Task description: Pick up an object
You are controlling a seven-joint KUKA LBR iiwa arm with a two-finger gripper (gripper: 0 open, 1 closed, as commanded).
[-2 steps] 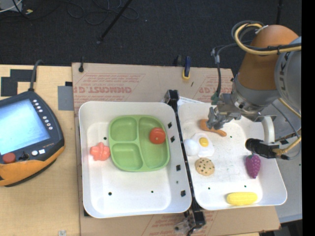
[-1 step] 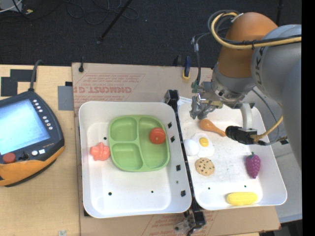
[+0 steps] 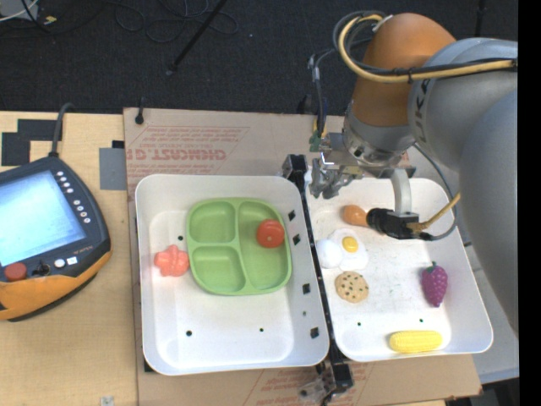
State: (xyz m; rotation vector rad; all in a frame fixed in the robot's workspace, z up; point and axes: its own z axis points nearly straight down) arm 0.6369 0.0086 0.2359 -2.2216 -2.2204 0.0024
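Observation:
My gripper (image 3: 325, 183) hangs over the far left corner of the right bin (image 3: 473, 332), its fingertips close together with nothing seen between them. Below it in that bin lie an orange egg-shaped piece (image 3: 354, 216), a toy fried egg (image 3: 345, 249), a cookie (image 3: 352, 287), a purple bunch of grapes (image 3: 434, 284) and a yellow corn cob (image 3: 416, 341). The left bin (image 3: 169, 337) holds a green divided plate (image 3: 211, 265) with a red tomato (image 3: 270, 233) in its far right compartment, and a pink toy (image 3: 172, 262) beside the plate's left edge.
The arm's orange band and grey body cover the far right part of the right bin. A black cable connector (image 3: 393, 223) hangs beside the orange piece. A teach pendant (image 3: 46, 231) lies left of the bins on the bench.

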